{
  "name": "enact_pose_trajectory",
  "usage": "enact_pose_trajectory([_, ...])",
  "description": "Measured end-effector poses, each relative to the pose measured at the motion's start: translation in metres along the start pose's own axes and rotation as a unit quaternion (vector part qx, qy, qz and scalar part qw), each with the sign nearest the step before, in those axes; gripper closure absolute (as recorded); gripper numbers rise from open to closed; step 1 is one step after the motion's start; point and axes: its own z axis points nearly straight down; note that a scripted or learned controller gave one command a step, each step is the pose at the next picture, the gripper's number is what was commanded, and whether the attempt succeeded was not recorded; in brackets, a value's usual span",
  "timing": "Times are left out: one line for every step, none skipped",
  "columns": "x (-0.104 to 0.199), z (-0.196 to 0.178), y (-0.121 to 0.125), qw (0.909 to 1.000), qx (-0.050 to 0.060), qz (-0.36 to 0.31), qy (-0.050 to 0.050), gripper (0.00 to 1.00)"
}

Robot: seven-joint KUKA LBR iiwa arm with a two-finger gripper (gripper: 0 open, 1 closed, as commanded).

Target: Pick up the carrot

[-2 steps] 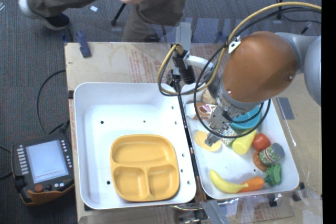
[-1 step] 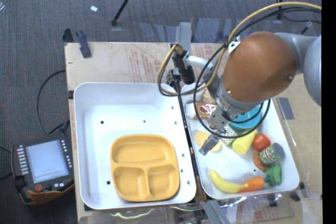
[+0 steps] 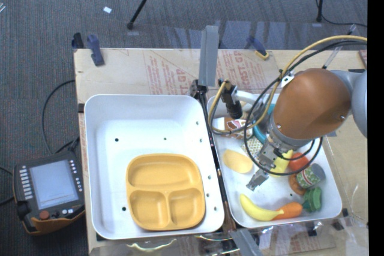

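Observation:
The carrot (image 3: 290,210) is a short orange piece with a green leafy top (image 3: 312,198). It lies at the front right of the right bin (image 3: 235,208), and its tip touches a yellow banana (image 3: 258,208). My gripper (image 3: 263,172) hangs below the orange wrist band (image 3: 311,102) over the middle of the right bin. It is up and to the left of the carrot and apart from it. The wrist and cables hide most of the gripper.
A pale yellow oval food (image 3: 238,160) lies left of the gripper. A red and yellow item (image 3: 298,163) and a patterned round thing (image 3: 309,177) sit to its right. A small packet (image 3: 234,125) lies at the bin's back. The left bin (image 3: 108,129) holds a yellow divided tray (image 3: 165,190).

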Motion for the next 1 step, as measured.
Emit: enact_pose_trajectory([0.0256,0.0121,0.1,0.9725,0.0,-0.233,0.004,0.0])
